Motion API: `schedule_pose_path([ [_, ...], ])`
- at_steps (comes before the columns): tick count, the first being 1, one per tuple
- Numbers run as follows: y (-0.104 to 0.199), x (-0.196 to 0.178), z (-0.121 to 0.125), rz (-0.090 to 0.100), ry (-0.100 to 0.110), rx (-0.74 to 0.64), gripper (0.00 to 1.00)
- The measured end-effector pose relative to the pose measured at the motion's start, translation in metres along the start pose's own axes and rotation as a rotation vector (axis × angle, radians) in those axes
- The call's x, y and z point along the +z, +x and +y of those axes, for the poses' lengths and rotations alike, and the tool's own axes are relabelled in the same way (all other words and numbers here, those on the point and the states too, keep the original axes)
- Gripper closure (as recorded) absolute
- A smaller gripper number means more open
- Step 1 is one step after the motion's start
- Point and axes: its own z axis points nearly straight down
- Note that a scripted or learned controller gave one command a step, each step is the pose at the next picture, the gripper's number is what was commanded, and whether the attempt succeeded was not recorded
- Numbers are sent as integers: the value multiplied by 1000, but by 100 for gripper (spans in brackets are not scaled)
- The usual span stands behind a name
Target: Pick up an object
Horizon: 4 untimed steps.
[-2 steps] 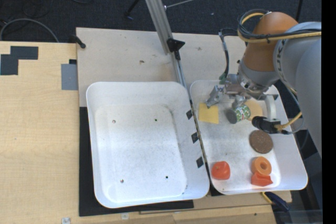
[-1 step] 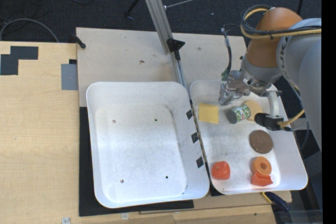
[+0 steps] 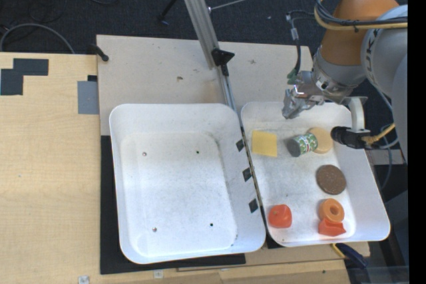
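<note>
My gripper (image 3: 291, 110) hangs over the far edge of the right bin (image 3: 373, 209), with nothing visible between its fingers. Just below and to its right lies a small green can (image 3: 303, 144) on its side, touching a tan round piece (image 3: 321, 140). A yellow block (image 3: 264, 143) rests near the bin's left wall. Nearer the front are a brown disc (image 3: 330, 179), a red cup-shaped piece (image 3: 280, 215) and an orange ring on a red base (image 3: 331, 216).
The left bin (image 3: 126, 209) sits beside the right one, joined by black clips (image 3: 247, 173). A slanted aluminium bar (image 3: 203, 23) rises behind the bins. A wooden surface (image 3: 46, 163) lies to the left.
</note>
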Motion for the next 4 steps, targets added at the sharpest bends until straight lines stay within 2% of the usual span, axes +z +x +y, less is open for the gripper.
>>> schedule_pose_path([
  [1, -2, -35, 1, 0, 2, 0, 100],
  [3, 103, -43, -50, 2, 8, -4, 100],
  [4, 153, -30, -71, 2, 11, -4, 100],
])
